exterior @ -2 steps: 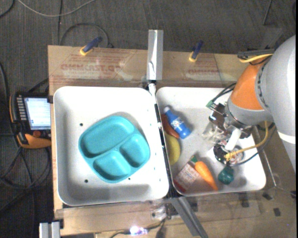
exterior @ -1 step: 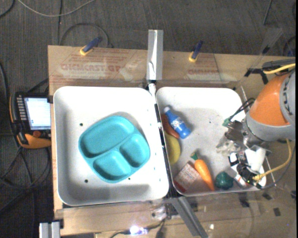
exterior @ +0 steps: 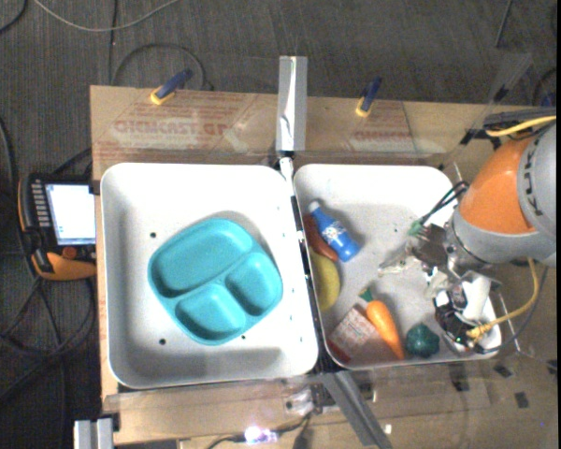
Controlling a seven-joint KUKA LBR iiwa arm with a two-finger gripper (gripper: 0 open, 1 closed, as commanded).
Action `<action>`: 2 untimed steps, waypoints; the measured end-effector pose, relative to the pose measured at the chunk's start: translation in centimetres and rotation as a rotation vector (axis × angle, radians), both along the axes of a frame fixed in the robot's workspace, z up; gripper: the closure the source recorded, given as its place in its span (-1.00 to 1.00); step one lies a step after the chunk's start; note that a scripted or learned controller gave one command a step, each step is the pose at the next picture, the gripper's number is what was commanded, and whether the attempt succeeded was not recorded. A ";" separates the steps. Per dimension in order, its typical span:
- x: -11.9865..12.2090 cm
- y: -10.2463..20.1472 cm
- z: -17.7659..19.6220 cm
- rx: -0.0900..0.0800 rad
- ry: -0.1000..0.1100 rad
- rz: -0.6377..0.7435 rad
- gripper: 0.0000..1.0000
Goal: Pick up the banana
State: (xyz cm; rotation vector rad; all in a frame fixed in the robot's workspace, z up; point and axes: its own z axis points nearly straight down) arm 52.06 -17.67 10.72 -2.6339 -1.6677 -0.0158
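Observation:
The banana (exterior: 326, 283) is a yellow shape lying against the left wall of the right bin (exterior: 393, 181), just below a blue bottle (exterior: 334, 234). My gripper (exterior: 437, 267) hangs over the right side of that bin, under the arm's orange band (exterior: 501, 200). It sits well to the right of the banana, with bare bin floor between them. Nothing visible is held in it.
An orange carrot (exterior: 384, 326), a dark green item (exterior: 421, 341) and a red and white packet (exterior: 352, 331) lie at the front of the right bin. The left bin (exterior: 131, 204) holds a turquoise divided plate (exterior: 216, 280). A handheld pendant (exterior: 61, 223) lies left of the bench.

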 end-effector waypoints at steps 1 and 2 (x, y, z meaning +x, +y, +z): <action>0.1 2.0 -1.4 -0.022 -0.014 0.162 -1.00; 0.5 6.2 -1.6 -0.038 -0.023 0.325 -1.00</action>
